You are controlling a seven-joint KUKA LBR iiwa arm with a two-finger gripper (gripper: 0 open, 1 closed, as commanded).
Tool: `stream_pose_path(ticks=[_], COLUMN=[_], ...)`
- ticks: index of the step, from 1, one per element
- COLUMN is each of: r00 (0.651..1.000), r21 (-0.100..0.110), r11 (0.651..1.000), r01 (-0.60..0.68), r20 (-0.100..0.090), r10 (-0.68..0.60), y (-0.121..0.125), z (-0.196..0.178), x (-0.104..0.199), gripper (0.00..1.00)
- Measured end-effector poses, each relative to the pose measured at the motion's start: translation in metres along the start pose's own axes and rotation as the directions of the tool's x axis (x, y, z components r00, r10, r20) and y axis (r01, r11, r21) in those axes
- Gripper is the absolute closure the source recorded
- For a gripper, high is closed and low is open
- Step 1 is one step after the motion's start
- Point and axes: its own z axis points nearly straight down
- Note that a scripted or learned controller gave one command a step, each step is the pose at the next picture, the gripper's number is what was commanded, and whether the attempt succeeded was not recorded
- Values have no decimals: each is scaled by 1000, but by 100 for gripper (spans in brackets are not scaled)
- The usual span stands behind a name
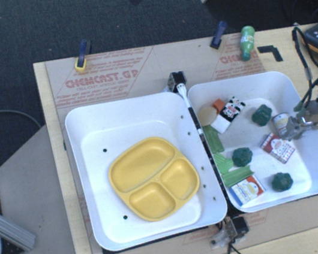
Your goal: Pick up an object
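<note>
Jaws unreadable from above: whether parted or closed cannot be told, as the metal gripper (285, 126) hovers beside a red-and-white printed packet (278, 148) in the right white plastic bin (312, 126).

A yellow three-compartment tray (154, 178) lies in the white left bin (87, 166). The white right bin (301, 104) holds three dark green lumps (261, 115), a black-and-white spotted block (235, 107), a red-and-white packet (279, 148) and a green strip (213, 143). Red lettering marks the tan desk (106, 71).
</note>
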Motion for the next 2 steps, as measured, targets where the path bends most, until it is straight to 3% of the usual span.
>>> stream_pose_path(ticks=[1, 2], r00=[1000, 1000], r21=[1, 7], r11=[1000, 1000], r01=[0, 6], r20=[0, -6], r10=[0, -6], y=[2, 11], z=[-36, -38], x=[0, 63], gripper=[100, 100])
